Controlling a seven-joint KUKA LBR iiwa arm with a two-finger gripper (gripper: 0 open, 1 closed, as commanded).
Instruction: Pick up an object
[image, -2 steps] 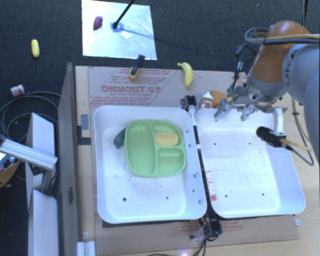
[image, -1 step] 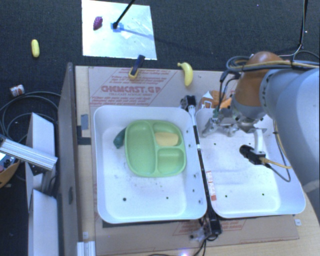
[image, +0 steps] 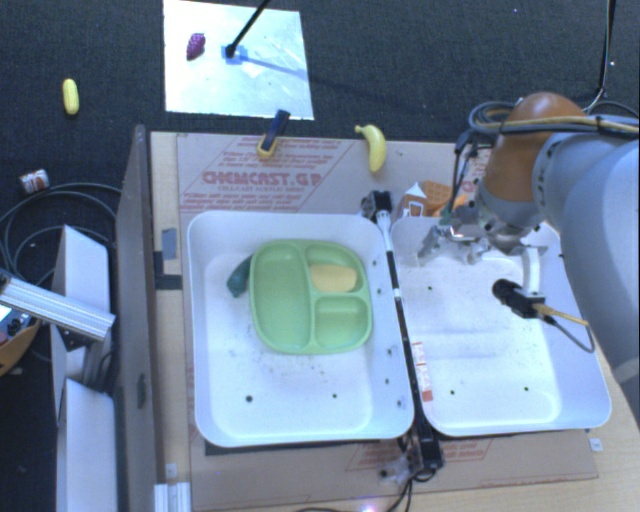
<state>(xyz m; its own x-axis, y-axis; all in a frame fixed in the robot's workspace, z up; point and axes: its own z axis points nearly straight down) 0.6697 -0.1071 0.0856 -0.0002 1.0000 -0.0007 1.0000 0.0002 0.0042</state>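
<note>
Gripper (image: 447, 243) hangs over right bin's (image: 500, 395) far corner — open or closed, can't tell — but the grabbable stuff, yellow piece (image: 333, 277) on green plate (image: 288, 322), sits in left bin (image: 222, 350).

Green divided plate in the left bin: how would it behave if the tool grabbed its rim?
The plate is probably stiff and light, looking like moulded plastic. Lifted by one rim it would likely tilt, and the yellow piece in its upper right compartment could slide out.

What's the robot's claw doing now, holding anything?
Gripper: cannot be told; it hangs over the right bin, too blurred to read.
</note>
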